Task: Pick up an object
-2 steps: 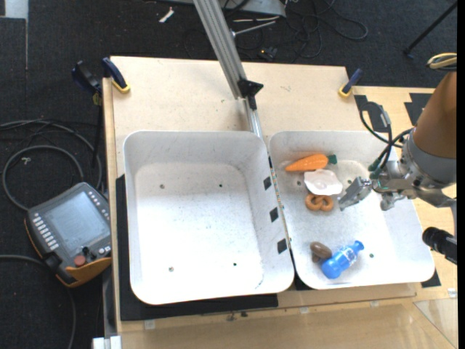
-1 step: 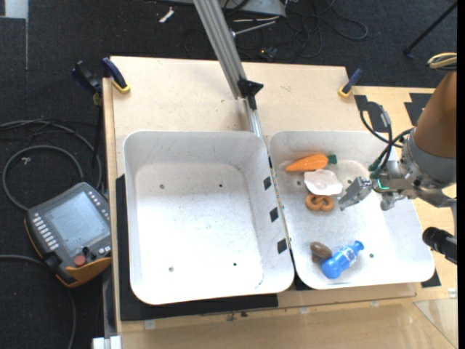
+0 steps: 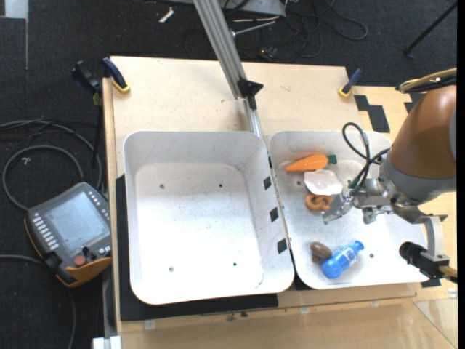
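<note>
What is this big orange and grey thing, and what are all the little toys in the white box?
That is a robot arm. A computer program moves it, and its job is to pick something up. The picture comes from one camera fixed above the bench, looking down at a slant, so the arm reaches in from the right. On the bench sit two shallow white bins: the left bin and the right bin. In the right bin lie a toy carrot, a white piece over a brown pretzel, a blue bottle and a small brown lump. The arm's hand hangs beside the pretzel. I cannot tell whether it is gripping anything.
</note>
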You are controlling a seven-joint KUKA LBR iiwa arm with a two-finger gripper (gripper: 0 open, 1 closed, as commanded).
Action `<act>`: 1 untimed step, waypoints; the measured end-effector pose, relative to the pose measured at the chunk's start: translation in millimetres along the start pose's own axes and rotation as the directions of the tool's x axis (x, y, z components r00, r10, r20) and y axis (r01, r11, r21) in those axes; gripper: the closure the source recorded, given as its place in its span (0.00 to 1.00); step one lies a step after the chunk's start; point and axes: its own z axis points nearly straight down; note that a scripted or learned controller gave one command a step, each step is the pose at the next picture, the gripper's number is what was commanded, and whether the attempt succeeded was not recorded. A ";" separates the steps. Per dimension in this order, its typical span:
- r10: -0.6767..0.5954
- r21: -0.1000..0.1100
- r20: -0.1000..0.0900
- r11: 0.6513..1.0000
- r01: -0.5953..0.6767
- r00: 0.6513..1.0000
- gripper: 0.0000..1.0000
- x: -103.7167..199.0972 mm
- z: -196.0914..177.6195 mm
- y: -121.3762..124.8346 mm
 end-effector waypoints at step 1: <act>0.001 0.001 0.000 1.000 -0.001 1.000 0.00 -3.4 63.4 -3.2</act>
